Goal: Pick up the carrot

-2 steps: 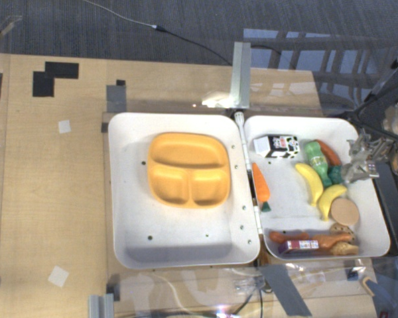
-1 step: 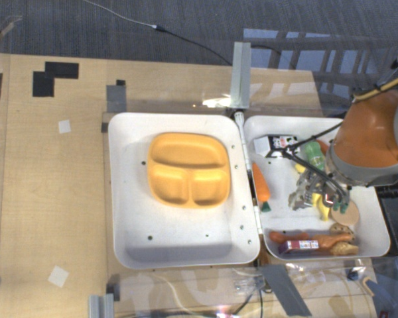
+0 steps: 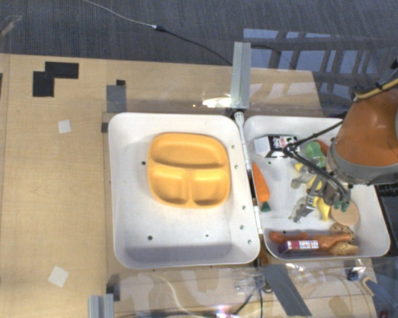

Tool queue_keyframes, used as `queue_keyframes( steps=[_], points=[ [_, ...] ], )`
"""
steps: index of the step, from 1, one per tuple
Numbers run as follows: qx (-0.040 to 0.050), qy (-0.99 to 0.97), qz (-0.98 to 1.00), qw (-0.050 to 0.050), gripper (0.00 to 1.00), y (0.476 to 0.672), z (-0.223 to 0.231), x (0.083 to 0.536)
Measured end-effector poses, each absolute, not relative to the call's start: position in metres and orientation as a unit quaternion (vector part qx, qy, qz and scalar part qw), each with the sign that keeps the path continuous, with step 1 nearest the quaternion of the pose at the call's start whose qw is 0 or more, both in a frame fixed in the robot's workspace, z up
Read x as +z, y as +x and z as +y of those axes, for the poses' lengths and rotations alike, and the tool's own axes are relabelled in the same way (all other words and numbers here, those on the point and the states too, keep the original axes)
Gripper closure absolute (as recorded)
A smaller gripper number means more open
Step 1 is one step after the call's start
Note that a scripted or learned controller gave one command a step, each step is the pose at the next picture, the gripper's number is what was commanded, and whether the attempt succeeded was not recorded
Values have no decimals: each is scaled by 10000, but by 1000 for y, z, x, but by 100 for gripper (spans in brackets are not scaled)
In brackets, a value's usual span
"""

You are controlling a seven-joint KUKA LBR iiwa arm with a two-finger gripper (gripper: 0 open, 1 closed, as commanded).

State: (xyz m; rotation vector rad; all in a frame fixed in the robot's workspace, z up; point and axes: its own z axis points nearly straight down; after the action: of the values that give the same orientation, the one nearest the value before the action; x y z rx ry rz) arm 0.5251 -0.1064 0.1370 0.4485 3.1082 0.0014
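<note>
1. While the grey arm [image 3: 378, 138] with its orange band reaches in from the right, its pincer [image 3: 313, 201] hangs low over the middle of the right bin [image 3: 385, 240], among a clutter of small items.
2. The carrot [image 3: 261, 184] lies in that same bin, along its left wall, with its orange body running roughly from the far side toward the near side and a bit of green at its near end.
3. The carrot sits to the left of the pincer, apart from it, with bare white bin floor between the two; nothing orange shows between the fingers.
4. Whether the pincer's fingers stand apart or together cannot be told, since metal parts and small items overlap there.
5. Just beside the pincer lie a yellow piece [image 3: 323, 209] and a round tan disc [image 3: 348, 212], and a green item [image 3: 312, 151] lies farther back under the arm's cable.
6. Along the near wall of the right bin rests a dark red wrapped bar [image 3: 298, 245] with brownish items beside it.
7. The left bin [image 3: 126, 237] holds a yellow divided tray [image 3: 188, 169] with three compartments, set near its middle.
8. Both bins sit side by side on the wooden tabletop [image 3: 46, 197], which bears black marks [image 3: 52, 77] at its far left.
</note>
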Motion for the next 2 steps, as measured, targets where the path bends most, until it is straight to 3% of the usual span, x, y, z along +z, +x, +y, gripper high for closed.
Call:
queue_keyframes(
  steps=[1, 2],
  points=[
    [16, 1103, 9939, 30, 0, 508, -32, 185],
    [6, 1035, 9946, 20, 0, 539, -26, 183]
  ],
)
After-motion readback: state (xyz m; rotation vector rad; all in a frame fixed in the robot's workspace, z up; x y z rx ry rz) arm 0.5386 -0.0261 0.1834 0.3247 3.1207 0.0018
